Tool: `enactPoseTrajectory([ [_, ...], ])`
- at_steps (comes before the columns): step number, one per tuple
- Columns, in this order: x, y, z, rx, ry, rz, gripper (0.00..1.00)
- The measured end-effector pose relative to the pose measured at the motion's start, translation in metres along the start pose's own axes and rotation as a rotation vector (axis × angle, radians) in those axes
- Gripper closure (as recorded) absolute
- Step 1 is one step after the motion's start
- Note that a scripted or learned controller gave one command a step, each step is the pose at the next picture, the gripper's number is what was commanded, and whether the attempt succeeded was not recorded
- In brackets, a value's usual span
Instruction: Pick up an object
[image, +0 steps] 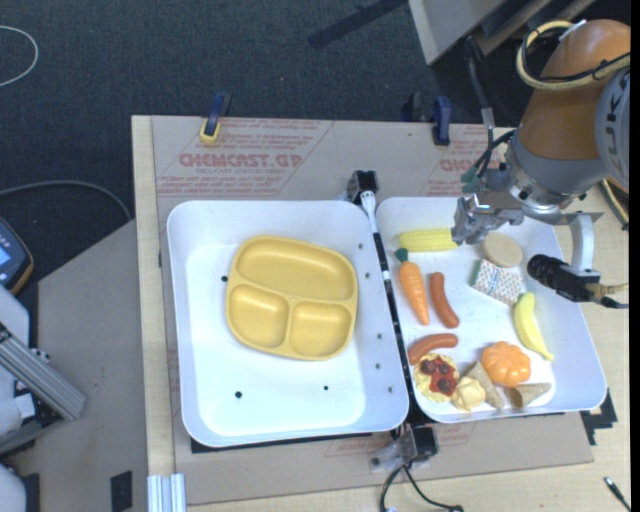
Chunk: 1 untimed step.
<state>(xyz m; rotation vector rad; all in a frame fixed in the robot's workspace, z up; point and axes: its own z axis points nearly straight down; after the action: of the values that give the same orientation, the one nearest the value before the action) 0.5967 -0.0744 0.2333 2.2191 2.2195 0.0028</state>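
Looking down, we see the left bin holding a yellow tray, the right bin full of toy food; gripper touching the corn, jaws we can't tell

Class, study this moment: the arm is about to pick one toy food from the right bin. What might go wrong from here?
1. The pincer hangs at the corn cob's end, beside a round tan piece; it may catch both or knock the cob away.
2. The carrot and sausage lie close by, so a nudged cob could shift them.
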Motion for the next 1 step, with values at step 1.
enactPoseTrajectory([
  [1, -0.0058, 0.0089, 0.0078, 0.001, -0.001, 0.001, 1.00],
])
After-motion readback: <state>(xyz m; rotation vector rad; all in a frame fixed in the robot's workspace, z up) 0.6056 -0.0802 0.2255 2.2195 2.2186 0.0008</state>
